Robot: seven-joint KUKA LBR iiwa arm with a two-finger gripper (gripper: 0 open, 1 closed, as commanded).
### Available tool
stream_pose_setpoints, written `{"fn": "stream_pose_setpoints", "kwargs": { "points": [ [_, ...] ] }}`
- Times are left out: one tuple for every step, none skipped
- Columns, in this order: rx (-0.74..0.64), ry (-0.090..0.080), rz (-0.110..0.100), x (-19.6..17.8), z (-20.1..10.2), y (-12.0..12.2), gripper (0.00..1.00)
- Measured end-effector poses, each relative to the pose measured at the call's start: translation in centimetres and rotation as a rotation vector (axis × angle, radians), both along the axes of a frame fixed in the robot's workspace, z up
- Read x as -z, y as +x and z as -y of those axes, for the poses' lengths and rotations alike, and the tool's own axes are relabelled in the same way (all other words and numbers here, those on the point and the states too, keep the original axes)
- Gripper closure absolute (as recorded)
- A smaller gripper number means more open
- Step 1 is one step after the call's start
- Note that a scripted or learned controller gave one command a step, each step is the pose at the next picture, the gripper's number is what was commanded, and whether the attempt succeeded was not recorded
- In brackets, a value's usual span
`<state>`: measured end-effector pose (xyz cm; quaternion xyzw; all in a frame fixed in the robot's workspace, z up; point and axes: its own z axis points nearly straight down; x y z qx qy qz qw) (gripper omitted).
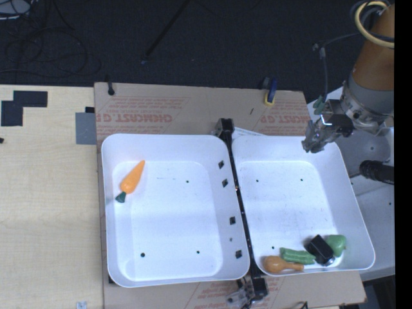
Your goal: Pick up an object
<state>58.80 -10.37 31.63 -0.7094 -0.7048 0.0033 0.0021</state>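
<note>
An orange toy carrot [132,178] with a dark green stub lies in the left bin [167,272], near its left wall. In the right bin [347,192], at the near right corner, a black block [319,248] rests against a green piece [335,243], with a long green pod [297,256] and an orange pear-shaped piece [280,264] beside them. My gripper [314,141] hangs over the far right corner of the right bin, well away from all of these. Nothing shows between its fingers.
A black divider [233,198] with clips runs between the two bins. Both stand on a cardboard sheet [193,108]. A blue and yellow clamp [270,91] sits at the sheet's far edge. Cables lie on the dark floor beyond.
</note>
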Motion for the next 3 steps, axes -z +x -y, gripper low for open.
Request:
{"fn": "stream_pose_setpoints", "kwargs": {
  "points": [
    [-0.003,0.002,0.0,5.5,3.8,-0.7,1.0],
    [-0.006,0.0,0.007,12.0,8.0,4.6,1.0],
    [-0.017,0.004,0.013,4.2,-4.0,5.8,1.0]
  ]
}}
